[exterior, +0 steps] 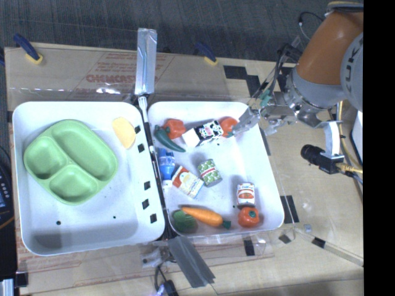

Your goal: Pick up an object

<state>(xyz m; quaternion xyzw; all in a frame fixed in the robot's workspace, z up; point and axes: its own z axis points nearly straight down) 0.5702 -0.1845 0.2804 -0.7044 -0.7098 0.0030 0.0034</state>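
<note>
The red tomato [228,125] lies untouched at the upper right of the right bin [271,190], just beside the black-and-white carton [208,131]. The gripper [250,117] hovers close by at the bin's upper right rim, whether it is parted or closed I cannot tell. Nothing appears lifted yet, so the whole grasp seems left to do.

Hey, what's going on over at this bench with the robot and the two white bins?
A robot arm reaches in from the right, with its gripper at the upper right rim of the right bin, near a red toy tomato. It holds nothing that can be seen. That bin contains small toy groceries, among them a carrot, a green can and a blue bottle. The left bin holds a green divided plate and a yellow piece.
</note>
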